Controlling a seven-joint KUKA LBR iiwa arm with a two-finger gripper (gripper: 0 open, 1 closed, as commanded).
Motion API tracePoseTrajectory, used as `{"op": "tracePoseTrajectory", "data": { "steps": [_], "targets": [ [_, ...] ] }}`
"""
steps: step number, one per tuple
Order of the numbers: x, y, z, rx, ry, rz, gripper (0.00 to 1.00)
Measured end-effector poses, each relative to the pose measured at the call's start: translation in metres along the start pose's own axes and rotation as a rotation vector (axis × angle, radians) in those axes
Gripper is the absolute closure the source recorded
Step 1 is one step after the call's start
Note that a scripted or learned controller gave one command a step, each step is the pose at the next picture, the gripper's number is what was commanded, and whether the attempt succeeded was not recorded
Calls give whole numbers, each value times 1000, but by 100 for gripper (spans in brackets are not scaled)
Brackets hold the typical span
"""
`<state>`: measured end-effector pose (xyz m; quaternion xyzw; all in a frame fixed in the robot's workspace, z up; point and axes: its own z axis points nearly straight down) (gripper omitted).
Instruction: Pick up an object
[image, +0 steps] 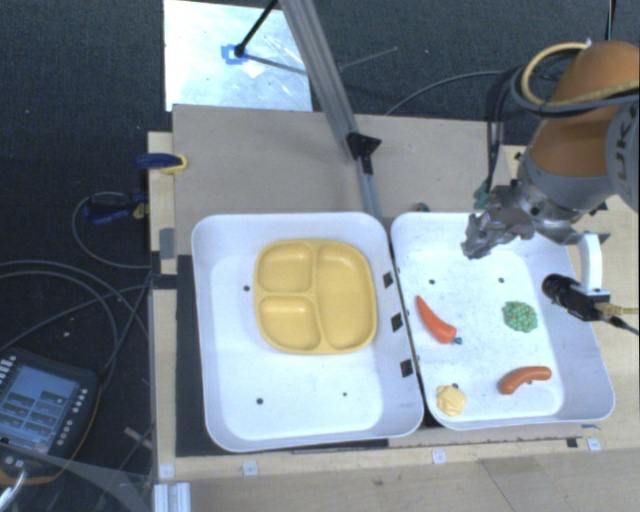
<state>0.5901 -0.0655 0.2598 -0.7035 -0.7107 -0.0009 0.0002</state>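
Gripper (484, 240) hangs over the right bin's (600, 395) far-left part — finger state unclear; carrot (435, 320), sausage (524, 379) lie nearer.

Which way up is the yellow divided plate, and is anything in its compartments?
Right side up and empty. The yellow divided plate lies flat in the left bin, its three compartments facing up, showing bare yellow.
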Motion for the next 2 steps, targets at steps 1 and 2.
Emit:
{"op": "tracePoseTrajectory", "data": {
  "steps": [1, 2],
  "targets": [
    [63, 1, 7, 0, 1, -2, 100],
    [126, -9, 12, 1, 2, -2, 100]
  ]
}}
